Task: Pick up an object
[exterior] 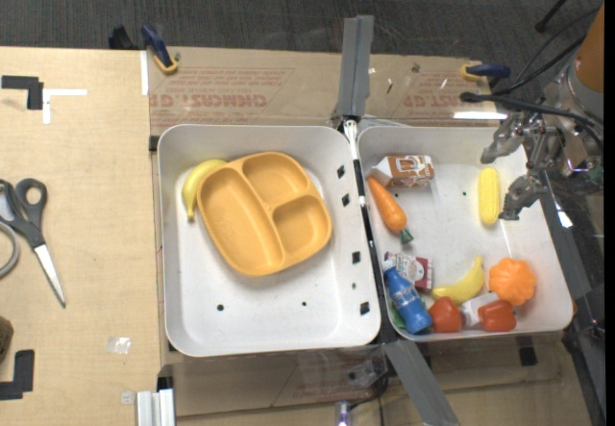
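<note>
The gripper (516, 169) hangs over the upper right part of the right bin (452, 140), at about two o'clock from that bin's middle, and nothing is seen between its fingers; whether they stand wide or narrow I cannot tell, since the metal parts blur together there. Just beside it, at nine o'clock from the gripper, lies the corn cob (489, 195), upright along the bin's length and apart from the other things. Toward six o'clock from the gripper sits the orange (512, 281), and along the bin's lower edge crowd a red pepper (497, 315), a tomato (446, 314), a small banana (460, 282) and a blue bottle (405, 300). The carrot (387, 206) lies at nine o'clock of the bin, with a brown carton (409, 170) at eleven o'clock. In the left bin (192, 318) rests a yellow divided plate (261, 212) with a second banana (197, 182) touching its ten o'clock edge. On the desk (77, 222) at far nine o'clock lie scissors (35, 227). I judge the task to be at the approach step, with no object lifted yet. The corn looks the nearest candidate: the next move would call for a short shift toward nine o'clock, a descent with the fingers straddling its narrow width, then a close and a lift.
</note>
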Controlling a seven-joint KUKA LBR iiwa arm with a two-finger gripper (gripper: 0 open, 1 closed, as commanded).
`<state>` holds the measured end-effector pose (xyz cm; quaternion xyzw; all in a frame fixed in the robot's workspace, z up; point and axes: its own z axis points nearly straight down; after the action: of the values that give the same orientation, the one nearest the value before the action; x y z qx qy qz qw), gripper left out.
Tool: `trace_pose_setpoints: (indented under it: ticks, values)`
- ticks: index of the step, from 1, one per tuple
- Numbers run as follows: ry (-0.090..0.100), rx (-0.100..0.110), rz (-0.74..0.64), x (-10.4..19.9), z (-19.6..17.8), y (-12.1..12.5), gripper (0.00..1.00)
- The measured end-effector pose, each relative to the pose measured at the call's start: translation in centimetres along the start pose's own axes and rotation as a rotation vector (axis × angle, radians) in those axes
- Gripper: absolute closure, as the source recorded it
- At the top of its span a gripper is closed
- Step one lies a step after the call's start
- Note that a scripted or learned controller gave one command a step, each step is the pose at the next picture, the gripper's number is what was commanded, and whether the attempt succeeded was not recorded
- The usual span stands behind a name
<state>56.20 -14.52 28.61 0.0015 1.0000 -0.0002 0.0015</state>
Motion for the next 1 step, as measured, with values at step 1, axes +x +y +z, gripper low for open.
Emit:
trace_pose_setpoints:
  ticks: [1]
  values:
    - [0.002, -0.001, -0.130, 7.10, 11.88, 4.41, 0.00]
